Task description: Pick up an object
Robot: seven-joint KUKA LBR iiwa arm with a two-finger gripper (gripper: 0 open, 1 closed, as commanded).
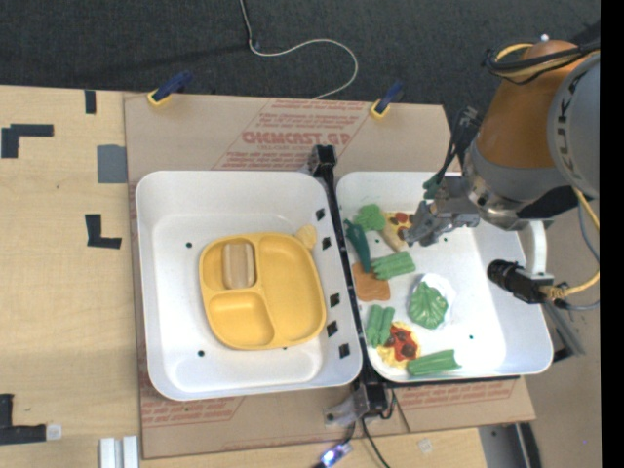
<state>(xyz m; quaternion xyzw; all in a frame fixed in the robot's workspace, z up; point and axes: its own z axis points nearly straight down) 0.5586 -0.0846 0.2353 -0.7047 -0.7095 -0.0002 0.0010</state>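
Seen from above at a slant, the light wooden desk (58, 291) carries a brown cardboard sheet (283, 135) printed with red lettering, held at its far edge by a yellow clamp (170, 88) and a blue clamp (388, 96), and on the sheet two shallow white plastic bins stand side by side. The left white bin (166, 261) holds a yellow divided plastic tray (278, 305), and a small tan rounded block (238, 263) lies in the tray's far-left compartment. The right white bin (507, 330) holds a scatter of toy food along its left half: a green leafy piece (370, 217) near the far-left corner, a green pod-shaped piece (394, 264) just below it, a flat orange-brown piece (370, 285) touching that pod, a green ruffled lettuce piece (428, 303) on a white disc near the middle, a red-and-yellow piece (401, 339) close to the near wall, and a long green bean-like piece (432, 363) at the near edge. The grey arm with its orange band (522, 96) reaches in from the right, and its dark claw (425, 224) hangs low over the far part of the right bin, just above the green pod-shaped piece and beside a small red-and-yellow bit (398, 222). Whether the claw is open or closed cannot be told, and nothing is seen held in it.
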